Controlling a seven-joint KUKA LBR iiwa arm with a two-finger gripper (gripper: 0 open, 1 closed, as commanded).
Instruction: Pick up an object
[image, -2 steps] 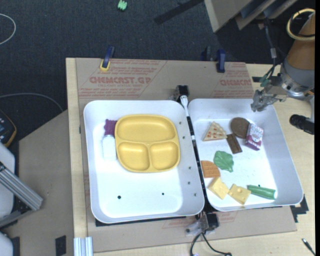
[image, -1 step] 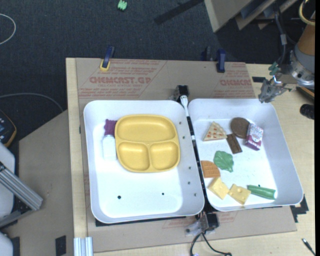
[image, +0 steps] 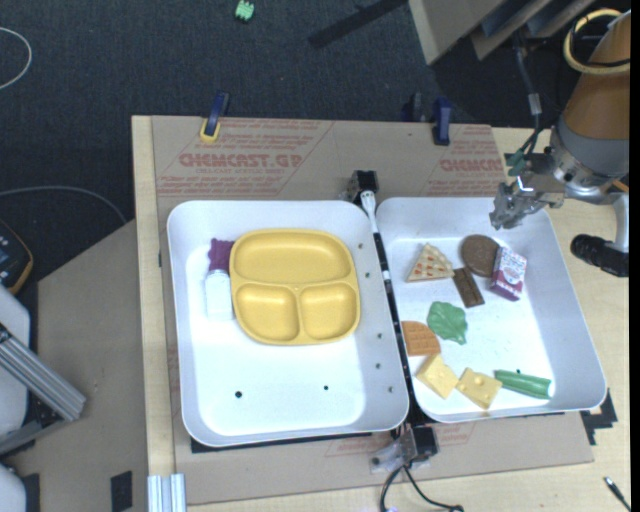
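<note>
The right bin (image: 560, 330) holds several toy foods: a pizza slice (image: 430, 263), a brown round cookie (image: 480, 253), a chocolate bar (image: 467, 287), a purple and white packet (image: 509, 273), a green leafy piece (image: 447, 321), an orange piece (image: 420, 338), two cheese cubes (image: 437, 376) (image: 479, 387) and a green pepper (image: 522, 382). My gripper (image: 507, 213) hangs over the bin's far right part, above and just beyond the cookie and packet. Nothing shows between its fingers.
The left bin (image: 200, 380) holds a yellow divided plate (image: 295, 285), with a purple and white bottle (image: 218, 278) lying at its left. Blue and yellow clamps (image: 212, 120) sit on the cardboard bench's far edge. The arm (image: 600, 100) comes in from the upper right.
</note>
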